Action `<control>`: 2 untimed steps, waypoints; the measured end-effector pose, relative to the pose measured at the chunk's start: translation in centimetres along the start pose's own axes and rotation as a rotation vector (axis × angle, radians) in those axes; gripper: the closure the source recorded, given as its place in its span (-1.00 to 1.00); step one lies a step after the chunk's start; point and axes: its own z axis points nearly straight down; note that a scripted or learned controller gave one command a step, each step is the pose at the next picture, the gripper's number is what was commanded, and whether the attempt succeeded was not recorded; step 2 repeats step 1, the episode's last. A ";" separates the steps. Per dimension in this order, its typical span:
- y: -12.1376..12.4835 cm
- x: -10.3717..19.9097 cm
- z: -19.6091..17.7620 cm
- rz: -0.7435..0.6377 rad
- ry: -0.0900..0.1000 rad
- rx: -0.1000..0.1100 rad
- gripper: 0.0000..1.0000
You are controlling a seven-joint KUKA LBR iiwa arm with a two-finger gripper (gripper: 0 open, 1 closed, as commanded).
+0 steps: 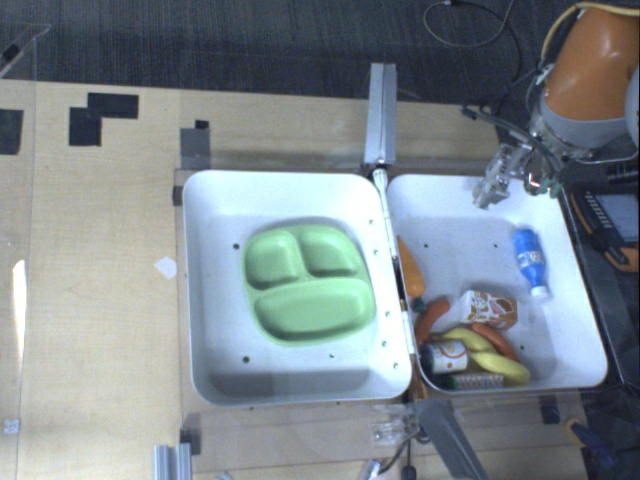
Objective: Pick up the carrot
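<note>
The carrot [409, 269] is a slim orange piece lying lengthwise against the left wall of the right bin [575, 318], about halfway down. My gripper [497, 181] hangs over the bin's far right corner, well away from the carrot, up and to the right of it. It is open and nothing sits between its fingers.
A blue bottle [530, 259] lies near the right wall. A pile at the bin's near side holds a yellow banana [492, 360], a red piece [432, 318], a printed packet [490, 308] and a small can [445, 359]. The left bin [205, 268] holds a green divided plate [308, 280].
</note>
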 end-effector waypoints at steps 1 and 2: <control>0.6 -0.2 -0.3 0.105 0.001 0.000 1.00; 0.6 -0.2 -0.3 0.105 0.001 0.000 1.00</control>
